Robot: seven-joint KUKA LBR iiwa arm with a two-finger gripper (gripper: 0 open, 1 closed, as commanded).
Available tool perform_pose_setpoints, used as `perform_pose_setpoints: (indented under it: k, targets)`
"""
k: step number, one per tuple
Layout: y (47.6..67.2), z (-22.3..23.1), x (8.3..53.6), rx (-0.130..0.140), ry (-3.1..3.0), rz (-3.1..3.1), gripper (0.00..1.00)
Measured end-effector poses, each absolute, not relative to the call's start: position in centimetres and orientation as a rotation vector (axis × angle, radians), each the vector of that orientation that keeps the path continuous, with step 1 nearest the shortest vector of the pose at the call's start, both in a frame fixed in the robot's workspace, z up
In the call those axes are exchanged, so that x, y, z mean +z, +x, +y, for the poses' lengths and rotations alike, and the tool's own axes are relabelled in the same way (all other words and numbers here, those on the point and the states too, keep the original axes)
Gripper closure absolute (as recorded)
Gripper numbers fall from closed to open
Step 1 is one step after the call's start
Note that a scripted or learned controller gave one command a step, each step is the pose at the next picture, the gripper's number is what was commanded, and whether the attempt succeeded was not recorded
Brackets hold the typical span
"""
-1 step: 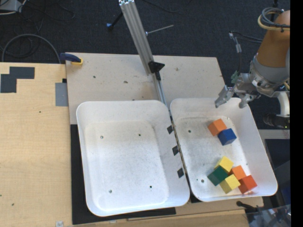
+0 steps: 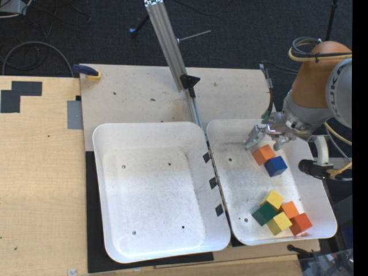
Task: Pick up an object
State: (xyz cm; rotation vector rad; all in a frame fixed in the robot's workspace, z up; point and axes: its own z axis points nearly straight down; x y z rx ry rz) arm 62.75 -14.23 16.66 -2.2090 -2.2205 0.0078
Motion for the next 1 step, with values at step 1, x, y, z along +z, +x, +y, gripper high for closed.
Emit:
perform_pose_setpoints:
  k: [1]
  targets:
    - [64.22,-16.09,15.06,0.003,-2.221,-2.22,0.0]
